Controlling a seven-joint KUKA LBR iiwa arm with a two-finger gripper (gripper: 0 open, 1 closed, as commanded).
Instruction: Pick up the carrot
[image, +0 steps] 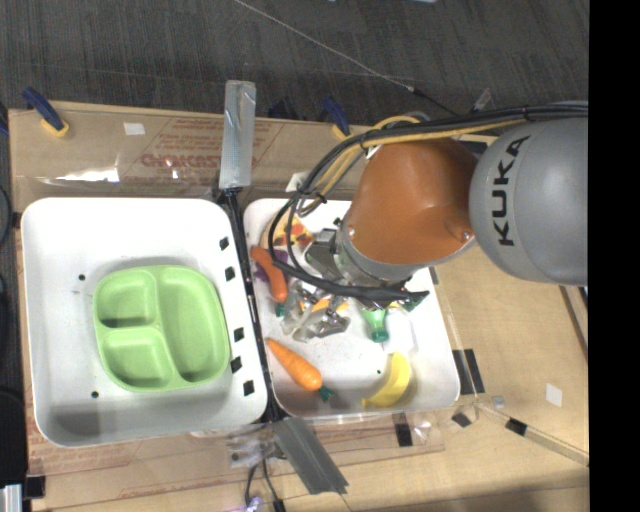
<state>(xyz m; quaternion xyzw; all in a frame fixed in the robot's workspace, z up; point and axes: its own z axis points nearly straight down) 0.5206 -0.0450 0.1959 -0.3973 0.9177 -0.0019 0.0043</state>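
Left bin (50, 300): held a divided plate (160, 325).
Right bin (440, 340): held a carrot (295, 365) near its front-left, a banana (393, 382) to the carrot's right.
Tool (320, 315): hung over the right bin, behind the carrot.

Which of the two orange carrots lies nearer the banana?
The lower carrot, lying bare along the right bin's near-left side, just left of the banana. The other carrot sits farther up, beside the arm's wrist.

Pale wooden table (520, 330), partly covered by a clear plastic sheet (150, 150) with red print. Two shallow white bins side by side on it: left bin (40, 300) toward the left edge, right bin (440, 330) touching it, nearer the middle.
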